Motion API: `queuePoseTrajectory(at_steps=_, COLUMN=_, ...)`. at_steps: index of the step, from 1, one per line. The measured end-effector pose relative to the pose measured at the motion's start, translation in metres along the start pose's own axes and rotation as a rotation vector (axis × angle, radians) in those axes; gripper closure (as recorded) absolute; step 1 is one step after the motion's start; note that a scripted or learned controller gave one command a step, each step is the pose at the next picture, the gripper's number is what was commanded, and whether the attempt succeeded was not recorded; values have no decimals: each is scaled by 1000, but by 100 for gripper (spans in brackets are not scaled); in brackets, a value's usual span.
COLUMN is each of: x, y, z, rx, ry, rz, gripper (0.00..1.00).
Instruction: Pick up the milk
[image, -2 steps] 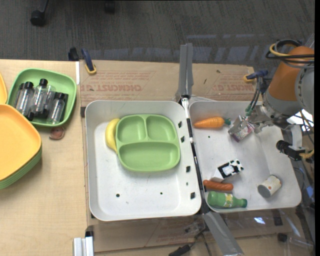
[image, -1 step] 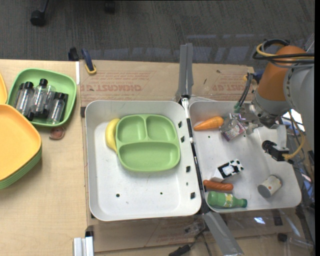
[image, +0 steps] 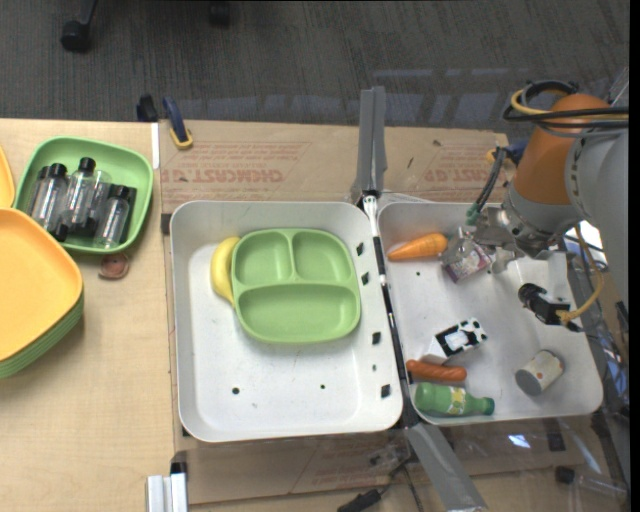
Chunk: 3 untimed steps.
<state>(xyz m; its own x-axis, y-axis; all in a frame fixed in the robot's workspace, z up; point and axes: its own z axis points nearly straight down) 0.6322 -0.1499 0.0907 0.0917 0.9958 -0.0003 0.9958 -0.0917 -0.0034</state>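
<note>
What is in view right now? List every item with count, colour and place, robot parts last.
divided plate: 1, green, left bin
banana: 1, yellow, under the plate's left edge
carrot: 1, orange, right bin, top left
milk: 1, black and white, right bin, centre
hot dog: 1, orange-red, right bin, lower left
bottle: 1, green, right bin, bottom edge
can: 1, grey, right bin, lower right
vials: several, clear with black caps, green tray at left
gripper: 1, grey, near the carrot

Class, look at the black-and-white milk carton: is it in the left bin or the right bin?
In the right bin. The milk carton lies on the right bin's white floor, above the hot dog and green bottle, right of the divider.
</note>
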Motion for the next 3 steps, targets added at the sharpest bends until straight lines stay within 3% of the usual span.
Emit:
queuePoseTrajectory(at_steps=2, x=-1, y=7, z=-1, rx=3, ry=0, rz=3, gripper=0)
queuePoseTrajectory(at_steps=3, x=-32, y=29, z=-1, rx=-1, ry=-1, rz=12, gripper=0)
